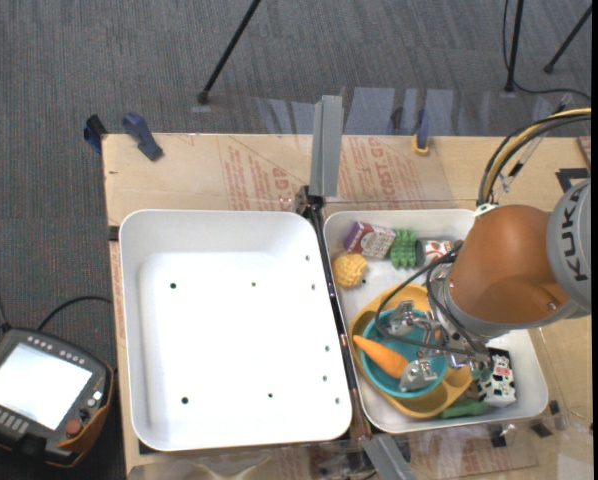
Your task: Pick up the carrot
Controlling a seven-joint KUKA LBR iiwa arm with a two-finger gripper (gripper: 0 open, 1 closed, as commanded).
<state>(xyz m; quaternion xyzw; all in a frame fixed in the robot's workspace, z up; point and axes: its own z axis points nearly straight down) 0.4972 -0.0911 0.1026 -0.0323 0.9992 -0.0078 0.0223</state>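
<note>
The carrot [377, 351] lies in the right-hand white bin [535, 376], at about seven o'clock from that bin's middle. Its thick orange end rests against the rim of a teal bowl [384, 378], and the bowl sits inside a yellow bowl [419, 404] that shows around it.

The grey arm [509, 268] reaches in from three o'clock, its orange band bulking over the right bin. The gripper [412, 348] hangs over the teal bowl, just to the three o'clock side of the carrot. Its metal fingers [417, 372] are spread apart with nothing between them, so the jaws stand released; the carrot is not grasped.

At twelve o'clock in the same bin sit a purple-and-white packet [369, 238], a green toy [407, 249] and, toward ten o'clock, a yellow corn cob [350, 269]. A black-and-white cow-patterned carton [498, 378] sits at five o'clock, touching a green vegetable [466, 409] along the bin's near wall.

The left white bin [139, 258] lies just beside the right one on the cardboard-covered worktop [209, 173]. A handheld control pendant [41, 394] rests on the floor at eight o'clock of the scene.
</note>
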